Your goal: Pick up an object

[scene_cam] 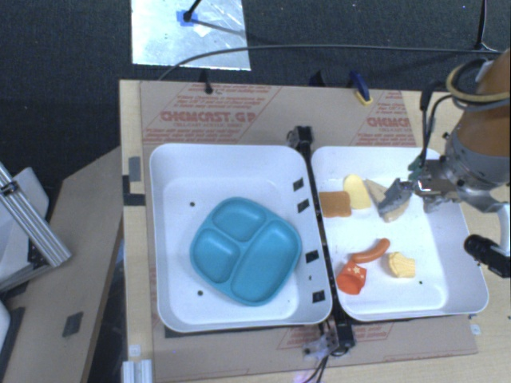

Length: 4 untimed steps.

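Your end effector, grip state unreadable, hovers by the cheese wedge at the right bin's twelve o'clock; nothing lifted yet.

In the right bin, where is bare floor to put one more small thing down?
Free patches in the right bin: the near strip below the red piece and yellow piece, and the far right side. Crowded: the far left part, with brown piece, pale yellow pieces, and end effector. The sausage lies mid-bin.
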Tool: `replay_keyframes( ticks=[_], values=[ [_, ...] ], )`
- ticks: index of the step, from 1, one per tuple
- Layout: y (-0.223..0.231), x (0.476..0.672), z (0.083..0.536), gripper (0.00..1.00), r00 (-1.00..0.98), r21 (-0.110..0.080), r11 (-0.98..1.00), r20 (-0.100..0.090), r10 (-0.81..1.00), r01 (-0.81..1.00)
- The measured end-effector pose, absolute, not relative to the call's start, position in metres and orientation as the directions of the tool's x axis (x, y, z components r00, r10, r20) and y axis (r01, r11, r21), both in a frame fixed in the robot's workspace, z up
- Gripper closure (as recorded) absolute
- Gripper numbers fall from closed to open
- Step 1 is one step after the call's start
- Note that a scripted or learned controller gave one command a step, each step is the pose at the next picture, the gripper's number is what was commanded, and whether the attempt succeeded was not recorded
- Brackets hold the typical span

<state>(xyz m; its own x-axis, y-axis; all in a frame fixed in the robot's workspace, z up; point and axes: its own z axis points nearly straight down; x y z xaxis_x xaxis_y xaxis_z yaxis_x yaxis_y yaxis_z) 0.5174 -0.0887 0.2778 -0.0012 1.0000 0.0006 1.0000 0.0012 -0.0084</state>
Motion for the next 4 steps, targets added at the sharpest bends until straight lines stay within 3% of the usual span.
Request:
replay_keyframes(
  ticks=[1,4],
  values=[
    [-0.089,0.519,0.283,0.00,-0.003,0.002,0.003,-0.001,1.000,1.000],
    [-0.089,0.509,0.102,0.00,0.000,-0.003,0.000,0.000,1.000,1.000]
  ],
)
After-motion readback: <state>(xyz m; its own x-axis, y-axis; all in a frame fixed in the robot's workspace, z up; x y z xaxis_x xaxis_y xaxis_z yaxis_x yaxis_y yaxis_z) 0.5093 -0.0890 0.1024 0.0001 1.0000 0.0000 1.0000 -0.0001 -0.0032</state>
